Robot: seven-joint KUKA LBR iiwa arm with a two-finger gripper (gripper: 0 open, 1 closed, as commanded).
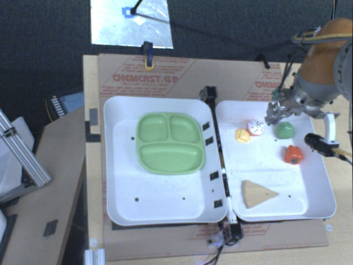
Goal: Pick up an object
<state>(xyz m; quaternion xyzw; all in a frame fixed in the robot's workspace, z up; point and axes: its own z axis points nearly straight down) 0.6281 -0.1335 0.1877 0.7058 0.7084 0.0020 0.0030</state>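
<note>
1. We see 2 white bins on the bench: the left bin and the right bin, touching along the middle.
2. In the left bin lies a green divided plate with 3 compartments.
3. We take the green ball in the right bin as our landmark.
4. The gripper is just to the left of the green ball and a little above it in the view, low over the right bin; the grey arm with its orange band comes in from the right.
5. We cannot tell how the gripper is set, and we see no object in it.
6. A white dotted object lies left of the green ball, and a yellow object is beside it, further left.
7. An orange-red pepper-like object lies just below the green ball.
8. A tan wedge lies well below the green ball, toward the front left.
</note>
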